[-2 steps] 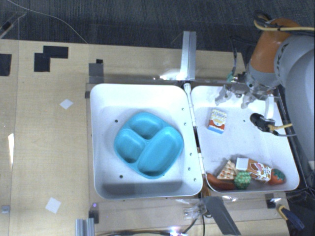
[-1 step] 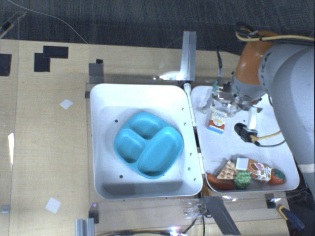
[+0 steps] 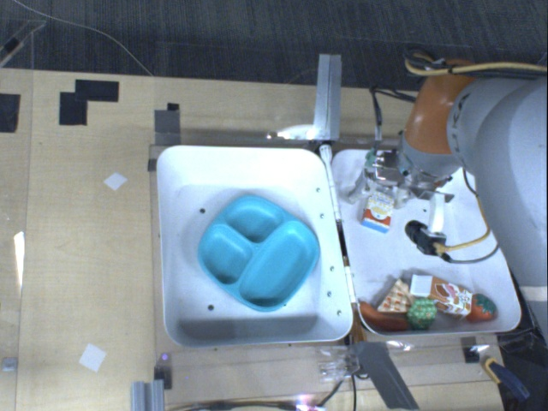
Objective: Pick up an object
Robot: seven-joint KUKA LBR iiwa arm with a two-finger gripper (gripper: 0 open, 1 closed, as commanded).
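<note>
I see my gripper [image 3: 383, 188] low over a small carton [image 3: 376, 215] in the right bin [image 3: 479, 268], nothing lifted yet, grip state unclear.

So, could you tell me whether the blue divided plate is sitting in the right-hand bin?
No, the blue divided plate lies in the left bin, while the right bin holds the small packaged items.

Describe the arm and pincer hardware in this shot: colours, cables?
The arm is smooth, rounded grey casing with an orange band above the wrist. A yellow and black cable runs over the top of the band. The pincer is small, silvery metal. Another yellow cable with a black end loops below the wrist.
</note>
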